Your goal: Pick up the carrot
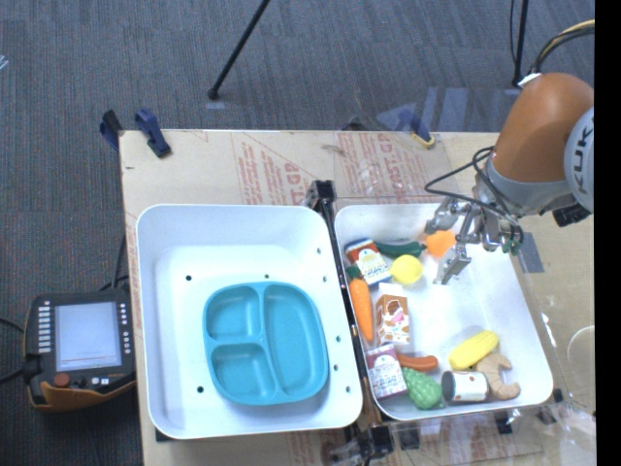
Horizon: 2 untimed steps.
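Grey arm's two-finger gripper point(456, 250) hovers over the right white bin point(519, 309).
Its fingers are spread open, holding nothing; the long orange plastic carrot point(362, 309) lies near the bin's left wall.

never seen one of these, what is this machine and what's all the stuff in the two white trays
This is one camera fixed above a bench, looking down at a slant. The grey and orange shape at right is a robot arm; its gripper hangs over the right bin, and I see nothing between its fingers. That bin holds toy food: a carrot by its left wall, a lemon, corn and small packets. The left bin holds a blue divided plate. The carrot lies untouched.
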### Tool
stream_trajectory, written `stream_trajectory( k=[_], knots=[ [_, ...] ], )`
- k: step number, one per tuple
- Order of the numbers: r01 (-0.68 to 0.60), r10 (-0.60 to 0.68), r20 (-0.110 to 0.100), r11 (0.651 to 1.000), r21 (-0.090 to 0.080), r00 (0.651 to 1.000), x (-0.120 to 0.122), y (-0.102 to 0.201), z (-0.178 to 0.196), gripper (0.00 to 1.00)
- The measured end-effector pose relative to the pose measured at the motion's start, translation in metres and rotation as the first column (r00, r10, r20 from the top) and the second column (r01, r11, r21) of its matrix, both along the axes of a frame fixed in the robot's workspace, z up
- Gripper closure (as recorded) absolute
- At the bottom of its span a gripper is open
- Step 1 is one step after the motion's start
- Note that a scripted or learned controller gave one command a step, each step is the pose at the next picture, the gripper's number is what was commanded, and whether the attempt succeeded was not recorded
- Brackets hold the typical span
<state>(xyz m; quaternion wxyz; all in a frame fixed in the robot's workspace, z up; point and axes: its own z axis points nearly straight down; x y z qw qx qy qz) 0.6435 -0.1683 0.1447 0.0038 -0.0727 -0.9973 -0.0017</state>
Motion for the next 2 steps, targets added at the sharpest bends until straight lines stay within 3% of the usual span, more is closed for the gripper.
stream_trajectory(
  k=[1, 2],
  knots=[
    [0.082, -0.082, 0.003, 0.997, -0.001, 0.997, -0.004, -0.018, -0.06, 0.0],
    [0.075, -0.075, 0.016, 0.997, -0.002, 0.997, 0.001, -0.015, -0.044, 1.0]
  ],
)
